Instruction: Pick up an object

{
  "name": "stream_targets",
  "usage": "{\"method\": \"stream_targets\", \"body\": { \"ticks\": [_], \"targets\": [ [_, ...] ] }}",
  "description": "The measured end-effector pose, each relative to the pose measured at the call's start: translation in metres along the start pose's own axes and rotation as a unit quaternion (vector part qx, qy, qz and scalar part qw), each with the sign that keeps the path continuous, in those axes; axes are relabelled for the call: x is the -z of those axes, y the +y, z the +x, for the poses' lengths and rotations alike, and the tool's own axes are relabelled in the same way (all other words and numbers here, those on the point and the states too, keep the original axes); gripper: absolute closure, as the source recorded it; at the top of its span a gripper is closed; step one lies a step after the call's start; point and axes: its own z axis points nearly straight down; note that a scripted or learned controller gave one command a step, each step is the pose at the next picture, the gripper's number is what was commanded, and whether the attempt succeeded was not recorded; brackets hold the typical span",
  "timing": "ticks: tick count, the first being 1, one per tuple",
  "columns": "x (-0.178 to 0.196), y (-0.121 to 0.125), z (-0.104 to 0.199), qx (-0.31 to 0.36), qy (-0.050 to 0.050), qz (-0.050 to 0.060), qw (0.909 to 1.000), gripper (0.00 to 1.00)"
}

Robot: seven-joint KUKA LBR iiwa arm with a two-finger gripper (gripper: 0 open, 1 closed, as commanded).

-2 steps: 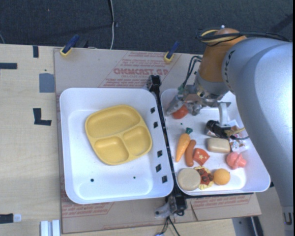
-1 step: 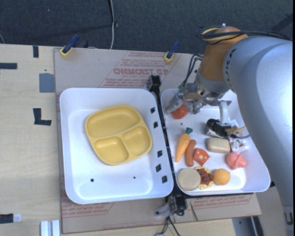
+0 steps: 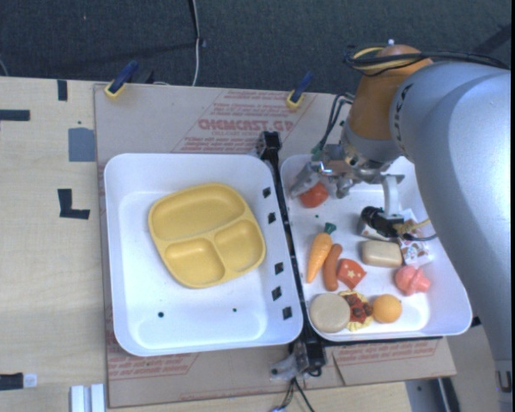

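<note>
The grey arm [image 3: 463,144] is reached in over the right bin [image 3: 438,316]. A yellow divided tray [image 3: 208,233] is laid in the left bin [image 3: 129,299]. The gripper [image 3: 322,183] is lowered at the right bin's upper left, and a small red toy [image 3: 314,196] is seen just at the fingers; whether it is clamped between them cannot be told. A toy carrot [image 3: 318,256] is laid below, apart.

Arm [image 3: 463,144] hides right bin [image 3: 446,316] corner (jaws unclear).
</note>
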Motion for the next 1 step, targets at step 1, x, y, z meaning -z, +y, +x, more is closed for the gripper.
{"method": "stream_targets", "body": {
  "ticks": [1],
  "targets": [
    [0.0054,0.0001,-0.0004,0.0,0.0,0.0,1.0,0.0]
  ]
}}
